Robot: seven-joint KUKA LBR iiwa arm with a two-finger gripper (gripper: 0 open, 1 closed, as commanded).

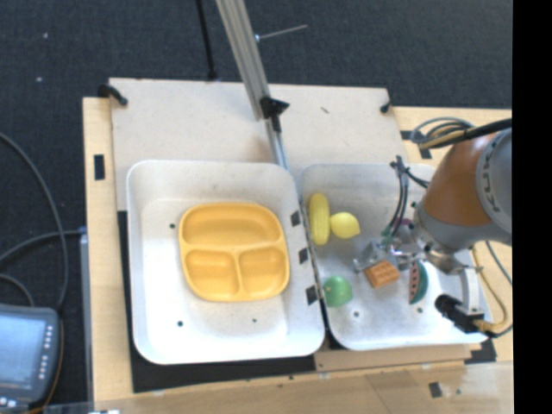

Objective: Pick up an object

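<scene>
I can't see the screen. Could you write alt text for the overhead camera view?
A grey and orange robot arm's gripper hangs over an orange block in the right bin, among a banana, lemon and green ball. The left bin holds a yellow divided plate.

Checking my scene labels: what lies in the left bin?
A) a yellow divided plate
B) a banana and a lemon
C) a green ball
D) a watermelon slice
A: the yellow divided plate lies in the left bin, while the fruit sits in the right bin.
</scene>
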